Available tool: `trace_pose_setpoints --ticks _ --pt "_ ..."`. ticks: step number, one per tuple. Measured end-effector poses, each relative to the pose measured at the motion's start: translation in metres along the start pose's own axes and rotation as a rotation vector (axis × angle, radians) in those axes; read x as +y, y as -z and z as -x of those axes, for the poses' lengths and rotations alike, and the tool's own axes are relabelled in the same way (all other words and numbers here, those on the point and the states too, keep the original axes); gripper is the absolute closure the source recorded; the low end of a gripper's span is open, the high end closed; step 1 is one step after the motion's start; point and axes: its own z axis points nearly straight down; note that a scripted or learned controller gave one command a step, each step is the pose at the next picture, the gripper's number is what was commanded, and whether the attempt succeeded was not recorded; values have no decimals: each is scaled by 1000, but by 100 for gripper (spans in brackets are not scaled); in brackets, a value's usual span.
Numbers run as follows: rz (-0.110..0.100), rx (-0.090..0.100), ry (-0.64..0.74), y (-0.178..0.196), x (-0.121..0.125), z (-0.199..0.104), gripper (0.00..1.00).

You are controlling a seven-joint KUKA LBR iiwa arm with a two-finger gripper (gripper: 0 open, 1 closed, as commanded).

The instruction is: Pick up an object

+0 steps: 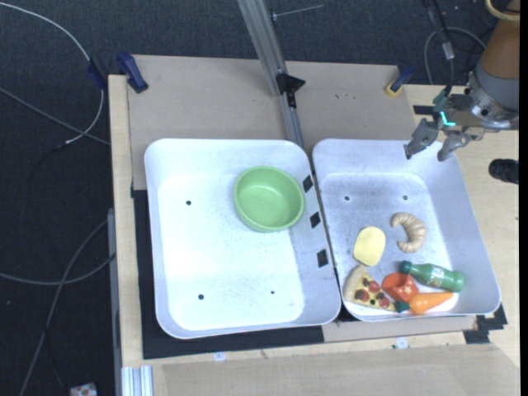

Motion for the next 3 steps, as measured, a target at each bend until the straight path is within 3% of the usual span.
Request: trace_pose_setpoints --ticks 1,3 --pt "9 -2 1 5 2 0 0" --pt "1 -1 0 -100 -3 -2 0"
